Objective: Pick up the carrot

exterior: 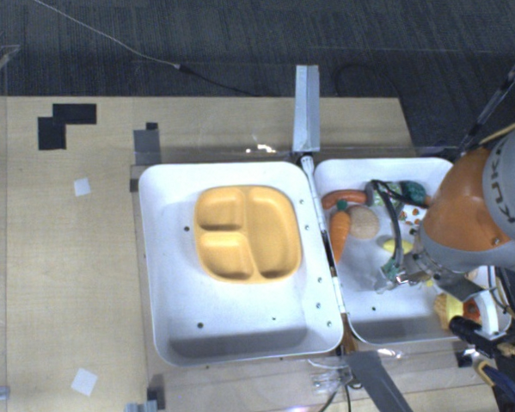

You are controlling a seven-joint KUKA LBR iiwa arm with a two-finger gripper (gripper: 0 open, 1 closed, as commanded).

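The gripper (pixel 397 274) hangs low over the right bin (pixel 367 324), under the arm's orange band (pixel 460 212). It is small and partly covered by the wrist, so how far it is open cannot be told, and nothing can be seen held in it.

Just beside the gripper, on its upper side, lies a small yellow piece (pixel 389 246), half hidden by the wrist. A dark cable (pixel 387 207) loops up from the gripper towards the far end of the bin.

Up and to the left of the gripper lies the one carrot (pixel 340 232), orange, its thick end up and its tip pointing down along the bin's left wall. It lies apart from the gripper. Touching the carrot's thick end on the right is a pale round thing (pixel 363 223), too blurred to name. Above these lies a reddish-orange sausage-like piece (pixel 345 198), and farther right a green-and-dark thing (pixel 409 190), partly covered by the cable and the arm.

Down and to the right of the gripper a yellow piece (pixel 446 307) and a red-and-white piece (pixel 474 310) show past the arm, both cut off by it.

Well to the left of the gripper is the second bin (pixel 169 248), so there are two bins. It holds one yellow tray (pixel 246 231) with three compartments.
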